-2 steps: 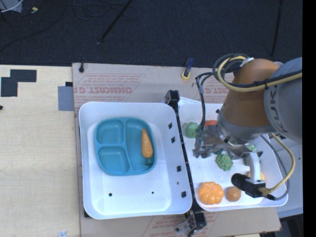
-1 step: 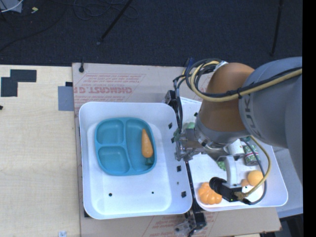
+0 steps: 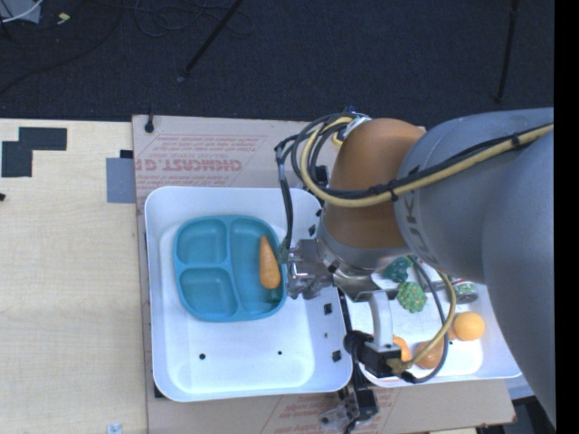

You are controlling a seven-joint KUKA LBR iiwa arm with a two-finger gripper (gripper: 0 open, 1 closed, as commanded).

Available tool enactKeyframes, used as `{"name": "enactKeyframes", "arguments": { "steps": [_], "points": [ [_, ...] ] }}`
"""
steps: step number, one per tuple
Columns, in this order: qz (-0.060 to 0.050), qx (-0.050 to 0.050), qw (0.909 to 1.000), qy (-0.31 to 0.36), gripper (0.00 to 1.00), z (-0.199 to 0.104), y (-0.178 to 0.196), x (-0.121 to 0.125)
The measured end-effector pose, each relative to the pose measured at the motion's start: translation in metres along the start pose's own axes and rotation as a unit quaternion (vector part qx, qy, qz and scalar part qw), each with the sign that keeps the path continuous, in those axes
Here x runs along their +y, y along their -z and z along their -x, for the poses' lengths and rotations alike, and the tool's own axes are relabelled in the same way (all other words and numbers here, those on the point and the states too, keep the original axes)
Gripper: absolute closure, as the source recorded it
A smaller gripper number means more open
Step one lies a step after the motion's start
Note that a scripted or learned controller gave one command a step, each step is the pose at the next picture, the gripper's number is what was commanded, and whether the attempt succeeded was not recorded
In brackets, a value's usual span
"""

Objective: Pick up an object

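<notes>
An orange carrot (image 3: 269,262) is seen lying in the right compartment of a blue divided plate (image 3: 213,278), inside the left bin (image 3: 226,369), mid-frame. The gripper (image 3: 297,277) is placed just right of the carrot; its state cannot be told.

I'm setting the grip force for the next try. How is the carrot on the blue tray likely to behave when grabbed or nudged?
The carrot looks smooth and tapered, so it may slip toward its thin end when squeezed. Its rounded body could roll if nudged sideways. It lies against a ridge of the blue tray, which might check that roll.
</notes>
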State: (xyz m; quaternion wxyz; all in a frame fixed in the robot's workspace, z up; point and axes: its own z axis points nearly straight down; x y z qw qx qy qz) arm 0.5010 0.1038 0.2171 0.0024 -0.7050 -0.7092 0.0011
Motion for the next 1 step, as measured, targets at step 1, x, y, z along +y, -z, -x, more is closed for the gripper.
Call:
{"name": "enactKeyframes", "arguments": {
  "steps": [1],
  "points": [
    [0.001,-0.001,1.0,-0.002,1.0,0.0032,0.0064,-0.0027]
  ]
}}
